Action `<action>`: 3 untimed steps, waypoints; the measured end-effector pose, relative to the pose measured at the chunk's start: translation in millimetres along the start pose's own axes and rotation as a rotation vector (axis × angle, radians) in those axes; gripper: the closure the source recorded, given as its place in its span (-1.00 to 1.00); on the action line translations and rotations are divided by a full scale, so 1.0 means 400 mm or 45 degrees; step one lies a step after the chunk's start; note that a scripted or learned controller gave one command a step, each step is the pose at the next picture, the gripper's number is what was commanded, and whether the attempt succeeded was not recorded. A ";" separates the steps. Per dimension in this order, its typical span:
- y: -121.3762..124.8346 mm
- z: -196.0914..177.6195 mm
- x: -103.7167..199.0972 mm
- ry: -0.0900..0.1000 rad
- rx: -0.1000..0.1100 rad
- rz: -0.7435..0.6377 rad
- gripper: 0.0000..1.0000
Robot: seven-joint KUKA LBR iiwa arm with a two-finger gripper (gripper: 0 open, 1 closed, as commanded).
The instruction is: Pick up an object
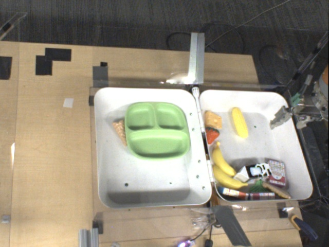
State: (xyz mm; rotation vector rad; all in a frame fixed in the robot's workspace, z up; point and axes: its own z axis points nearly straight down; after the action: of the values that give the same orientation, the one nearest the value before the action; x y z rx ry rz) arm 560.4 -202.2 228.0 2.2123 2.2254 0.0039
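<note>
Your gripper (pixel 286 116) hangs over the right bin's (pixel 259 101) far right edge; you cannot tell how it is set, and nothing shows in it. The corn (pixel 239 122) lies to its left, bananas (pixel 224 166) lower left.

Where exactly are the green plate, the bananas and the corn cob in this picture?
green plate (pixel 156 129): camera view, on the ridge between its compartments, left bin.
bananas (pixel 222 164): camera view, on the middle of the curved yellow fruit, right bin.
corn cob (pixel 239 122): camera view, on the middle of the cob, right bin.
</note>
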 end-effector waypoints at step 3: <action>0.265 0.351 0.209 0.004 0.025 0.031 -1.00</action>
State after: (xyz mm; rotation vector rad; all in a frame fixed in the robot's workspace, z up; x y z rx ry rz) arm 666.5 -118.2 87.9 2.2506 2.2100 -0.0149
